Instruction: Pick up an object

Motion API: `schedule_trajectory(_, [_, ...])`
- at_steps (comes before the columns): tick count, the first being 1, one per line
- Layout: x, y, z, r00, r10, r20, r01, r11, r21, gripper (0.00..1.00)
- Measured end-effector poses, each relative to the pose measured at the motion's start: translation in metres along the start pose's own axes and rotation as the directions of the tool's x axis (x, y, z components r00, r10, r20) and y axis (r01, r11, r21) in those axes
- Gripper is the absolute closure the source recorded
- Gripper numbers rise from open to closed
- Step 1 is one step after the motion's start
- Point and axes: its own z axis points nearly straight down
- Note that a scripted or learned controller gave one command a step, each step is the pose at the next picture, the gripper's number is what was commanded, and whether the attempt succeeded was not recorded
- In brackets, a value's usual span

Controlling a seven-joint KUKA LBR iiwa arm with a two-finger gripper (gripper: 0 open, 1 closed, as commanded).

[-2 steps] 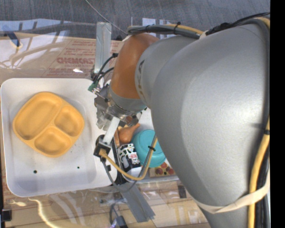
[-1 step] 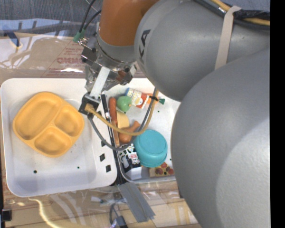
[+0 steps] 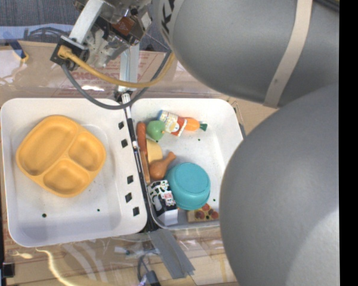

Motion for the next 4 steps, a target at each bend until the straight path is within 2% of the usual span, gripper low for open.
schedule_trajectory(1, [-0.012, -0.014, 0.116, 0.963, 0.270, 0.011, -0.270, 0.963, 0.001, 1.00])
schedule_trajectory(2, [-0.006, -0.009, -0.021, 0.834, 0.551, -0.003, -0.551, 0.834, -0.002, 1.00])
schedule_trajectory(3, [0.013, 0.013, -0.022, 0.767, 0.642, 0.001, -0.642, 0.767, -0.003, 1.00])
schedule_trajectory(4, [-0.005, -0.004, -0.022, 0.766, 0.643, 0.003, -0.643, 0.766, -0.003, 1.00])
